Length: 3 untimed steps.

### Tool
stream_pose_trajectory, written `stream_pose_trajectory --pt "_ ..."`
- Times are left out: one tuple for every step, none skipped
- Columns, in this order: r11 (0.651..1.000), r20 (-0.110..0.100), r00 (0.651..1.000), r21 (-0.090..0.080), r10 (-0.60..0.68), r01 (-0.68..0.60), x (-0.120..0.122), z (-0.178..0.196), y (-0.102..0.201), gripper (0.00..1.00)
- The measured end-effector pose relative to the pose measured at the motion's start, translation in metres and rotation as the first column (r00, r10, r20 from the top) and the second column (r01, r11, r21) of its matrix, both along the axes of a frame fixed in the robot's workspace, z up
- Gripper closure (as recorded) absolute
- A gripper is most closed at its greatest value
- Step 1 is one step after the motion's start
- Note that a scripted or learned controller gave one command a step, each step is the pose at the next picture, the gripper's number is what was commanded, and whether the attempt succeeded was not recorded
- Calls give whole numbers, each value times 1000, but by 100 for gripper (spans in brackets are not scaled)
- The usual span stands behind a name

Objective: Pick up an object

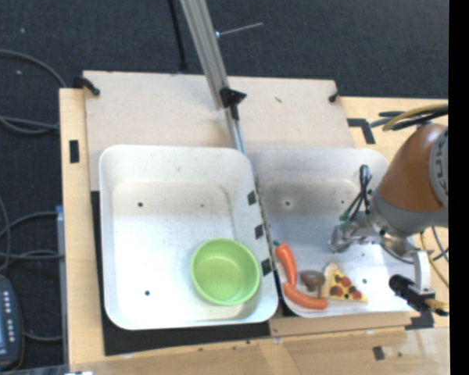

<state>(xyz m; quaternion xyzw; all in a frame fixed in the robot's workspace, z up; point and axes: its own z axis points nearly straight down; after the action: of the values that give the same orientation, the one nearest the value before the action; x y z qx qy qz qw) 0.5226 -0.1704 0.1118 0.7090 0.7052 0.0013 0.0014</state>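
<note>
Down at the near edge of the right bin [313, 178] I can see a little heap: two carrots [287, 262], a brownish lump [312, 280] I can't identify, and a pizza slice [343, 285], all bunched close together. Over in the left bin [141, 170] a green bowl [225, 271] sits upright near the front right corner. Further back in the right bin, my claw [341, 239] hangs low over the bin floor, above and a bit behind the pizza slice. Can't tell from here if it's released or clenched. Both bins sit on the wooden surface [180, 108].
</note>
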Motion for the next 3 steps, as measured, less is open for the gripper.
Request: stream_pose_trajectory --pt "1000 2 1000 -1 9 -9 6 44 2 100" --pt "1000 4 1000 -2 9 -9 8 98 1 100" --pt "1000 0 1000 2 14 -14 15 107 59 100"
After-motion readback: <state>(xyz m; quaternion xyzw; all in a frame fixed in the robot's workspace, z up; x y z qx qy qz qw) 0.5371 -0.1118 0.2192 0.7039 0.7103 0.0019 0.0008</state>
